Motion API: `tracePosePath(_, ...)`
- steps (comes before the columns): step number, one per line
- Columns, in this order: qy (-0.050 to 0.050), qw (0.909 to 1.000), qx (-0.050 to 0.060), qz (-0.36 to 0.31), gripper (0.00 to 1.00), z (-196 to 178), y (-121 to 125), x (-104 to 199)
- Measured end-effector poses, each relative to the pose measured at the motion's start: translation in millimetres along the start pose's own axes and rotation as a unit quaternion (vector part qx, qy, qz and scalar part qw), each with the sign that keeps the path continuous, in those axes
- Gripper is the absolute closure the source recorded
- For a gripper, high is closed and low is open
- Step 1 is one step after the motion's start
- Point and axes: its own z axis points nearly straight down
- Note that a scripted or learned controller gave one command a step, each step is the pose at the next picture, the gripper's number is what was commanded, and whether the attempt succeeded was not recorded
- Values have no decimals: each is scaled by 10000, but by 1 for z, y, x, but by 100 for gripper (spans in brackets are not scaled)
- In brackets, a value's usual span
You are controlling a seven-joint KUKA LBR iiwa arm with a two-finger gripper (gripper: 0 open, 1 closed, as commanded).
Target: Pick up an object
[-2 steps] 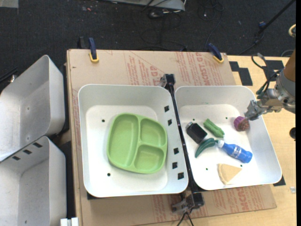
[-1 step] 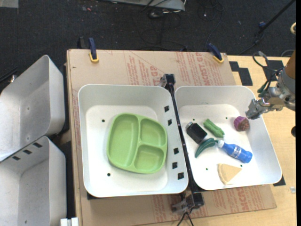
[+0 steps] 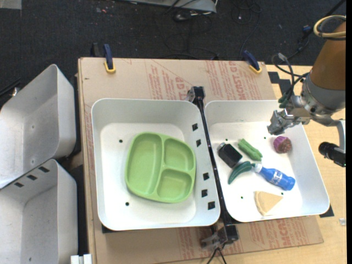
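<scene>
Left bin (image 3: 104,147) holds green divided tray (image 3: 161,168). Right bin (image 3: 313,172) holds tan wedge (image 3: 267,202), blue bottle (image 3: 276,177), black block (image 3: 229,154), dark green pepper (image 3: 240,171), green piece (image 3: 249,149), purple ball (image 3: 282,144). Gripper (image 3: 276,124) hovers just left of ball, above it, nothing held; open or closed unclear.

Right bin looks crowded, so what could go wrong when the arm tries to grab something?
The gripper hangs near the purple ball, which is round and might roll away. The black block, green pieces and blue bottle lie close together, so a grab there could catch two or knock one aside. The flat yellow wedge could be hard to get under.
</scene>
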Motion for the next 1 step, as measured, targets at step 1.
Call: tracePosePath(1, 0, 10000, 0, -2, 100, -6, 12, 61)
